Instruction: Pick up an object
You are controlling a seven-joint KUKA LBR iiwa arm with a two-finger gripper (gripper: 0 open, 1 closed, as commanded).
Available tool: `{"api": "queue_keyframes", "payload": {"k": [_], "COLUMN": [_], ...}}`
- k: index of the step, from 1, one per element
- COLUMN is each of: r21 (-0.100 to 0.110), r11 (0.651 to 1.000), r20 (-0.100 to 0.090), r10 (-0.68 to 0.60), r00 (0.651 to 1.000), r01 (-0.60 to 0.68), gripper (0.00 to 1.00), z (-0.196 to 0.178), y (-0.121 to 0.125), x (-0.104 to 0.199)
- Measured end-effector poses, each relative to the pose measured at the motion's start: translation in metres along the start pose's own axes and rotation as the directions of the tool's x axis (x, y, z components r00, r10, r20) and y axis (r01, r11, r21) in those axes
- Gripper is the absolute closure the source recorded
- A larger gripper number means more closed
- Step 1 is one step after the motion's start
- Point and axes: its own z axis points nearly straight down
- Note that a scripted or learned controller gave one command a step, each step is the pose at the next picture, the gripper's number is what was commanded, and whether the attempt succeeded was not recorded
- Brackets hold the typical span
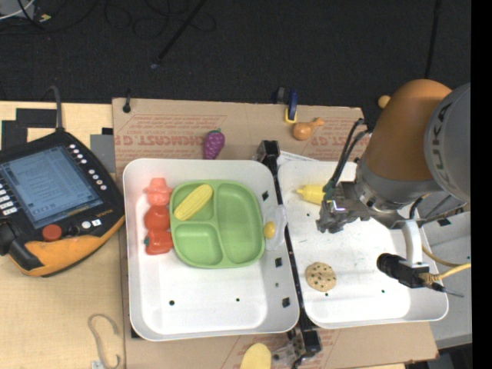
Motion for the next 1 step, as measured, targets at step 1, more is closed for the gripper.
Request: {"api": "queue_keyframes", "payload": {"k": [1], "r21": [0.001], "r11": [1.000], "r20": [0.000], "r10": [0.002], "r00": [1.000], "r01": [-0.002], "gripper": [1.00], "z": [0.0007], "y": [-0.0066], "x": [-0.0059]}}
